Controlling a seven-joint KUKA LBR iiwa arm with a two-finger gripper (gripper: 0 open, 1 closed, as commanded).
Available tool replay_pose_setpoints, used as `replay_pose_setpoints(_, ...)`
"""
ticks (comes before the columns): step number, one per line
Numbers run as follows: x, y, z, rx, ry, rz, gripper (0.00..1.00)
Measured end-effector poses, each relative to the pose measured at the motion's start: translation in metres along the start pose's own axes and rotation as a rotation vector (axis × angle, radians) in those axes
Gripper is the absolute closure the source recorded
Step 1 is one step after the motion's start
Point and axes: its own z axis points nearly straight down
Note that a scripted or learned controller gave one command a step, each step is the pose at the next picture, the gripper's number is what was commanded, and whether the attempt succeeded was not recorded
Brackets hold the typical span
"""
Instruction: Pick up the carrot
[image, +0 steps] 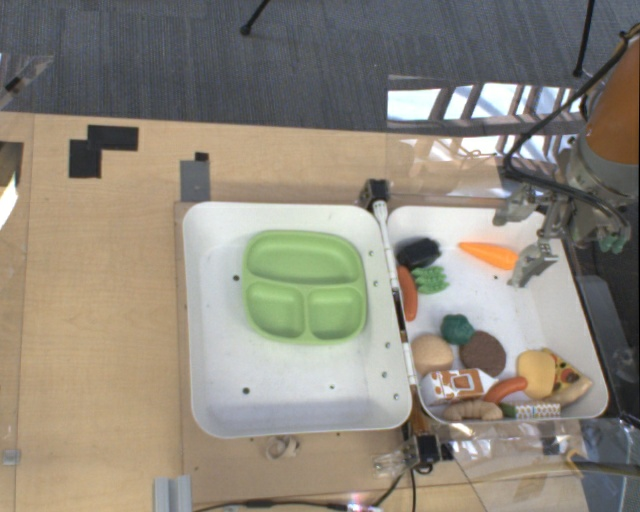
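Observation:
The orange carrot (488, 254) lies on its side in the upper part of the right bin (592, 350), its thin tip pointing left. My gripper (517, 242) hangs over the carrot's thick right end, reaching in from the upper right. It is open, with one finger (509, 211) behind the carrot and the other finger (529, 263) in front of it. Nothing is gripped between them.
Left of the carrot sit a black toy (417, 248) and a green leafy toy (431, 280). A red sausage (406, 292) lies by the divider. Several more toy foods crowd the right bin's lower half. The left bin (215, 380) holds a green divided plate (304, 285).

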Motion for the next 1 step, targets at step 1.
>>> replay_pose_setpoints(1,-0.0409,-0.0339,0.0660,-0.001,0.004,0.099,0.00)
